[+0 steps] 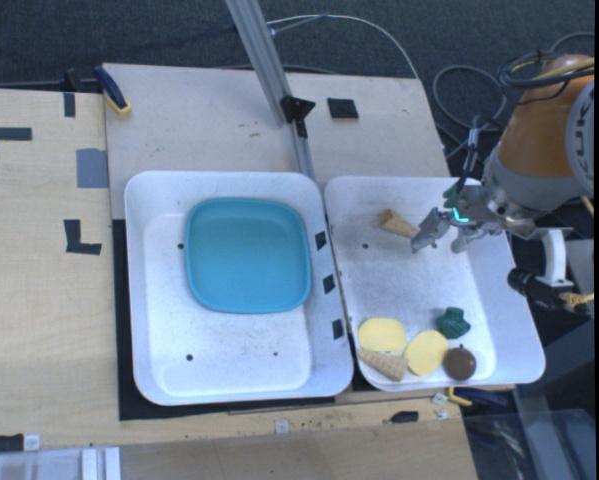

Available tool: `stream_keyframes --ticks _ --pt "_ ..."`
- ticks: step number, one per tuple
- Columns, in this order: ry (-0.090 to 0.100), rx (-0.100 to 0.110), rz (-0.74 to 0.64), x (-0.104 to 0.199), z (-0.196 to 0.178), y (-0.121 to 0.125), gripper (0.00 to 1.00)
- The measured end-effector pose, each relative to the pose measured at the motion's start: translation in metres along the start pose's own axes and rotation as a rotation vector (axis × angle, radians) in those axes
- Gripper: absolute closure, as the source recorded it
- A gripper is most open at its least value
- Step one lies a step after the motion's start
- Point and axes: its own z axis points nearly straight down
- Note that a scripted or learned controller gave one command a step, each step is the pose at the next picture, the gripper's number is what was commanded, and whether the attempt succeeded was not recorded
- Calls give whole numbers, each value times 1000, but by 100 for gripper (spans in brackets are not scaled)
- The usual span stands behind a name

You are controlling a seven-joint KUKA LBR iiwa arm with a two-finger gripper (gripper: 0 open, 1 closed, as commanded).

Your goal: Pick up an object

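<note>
Over the right bin (499,268), I see the hand (441,228) hanging at about two o'clock of the bin floor, its two fingers spread apart with nothing between them. Just beside it, at its nine o'clock, lies a small tan cone-shaped piece (399,223), apart from the fingers. I judge it light, stiff and likely toy food, so it should lift easily, though its taper could let it squirt out; I would close across the wider end, square to its long axis. Down at six o'clock of the bin sit two yellow discs (383,334), a second cone (383,365), a brown ball (460,364) and a green piece (453,321), crowded together and harder to take cleanly. In the left bin (159,298) lies a blue plate (249,255).
</note>
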Motion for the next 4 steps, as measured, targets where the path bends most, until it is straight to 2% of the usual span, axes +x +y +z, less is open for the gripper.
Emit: stream_keyframes --ticks 1,2,3,4 --pt "0 0 0 0 0 0 0" --pt "1 6 0 2 63 1 0" --pt "0 2 0 2 115 0 0" --pt "-1 -1 0 2 103 1 100"
